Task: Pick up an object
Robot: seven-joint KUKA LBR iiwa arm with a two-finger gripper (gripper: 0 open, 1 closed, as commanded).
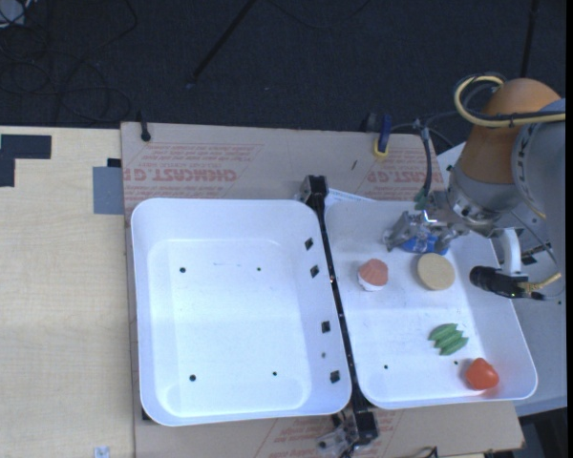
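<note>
Far left: pale wooden bench (48, 284), with a few dark flat patches near its upper edge. Next, a sheet of brown cardboard (220, 165) with red print, lying under both bins and showing beyond their far and near edges.

On the cardboard, the left bin (220, 313): white, shallow, with small dark dots on its floor. Touching its right rim, a black strip (327, 284) running from far to near, between the two bins.

Then the right bin (401, 356), holding the loose things. Nearest the strip, a round pink-and-white piece (372, 275). Just right of it and apart from it, a round tan disc (436, 272). Nearer the camera, a small green piece (448, 339), and beyond that, in the near right corner, a red-orange piece (480, 374). All four lie on the bin floor, none touching another.

Above the far part of the right bin, just beyond the tan disc: the gripper (420, 234), grey metal, low over the floor, with something blue (423, 246) showing right at its tip. Open or closed: cannot tell from this angle; nor whether the blue thing is gripped or merely underneath.

Far right: the arm (501, 175), grey, with its orange band (520, 103) at the top, reaching in over the bin's right rim.
</note>
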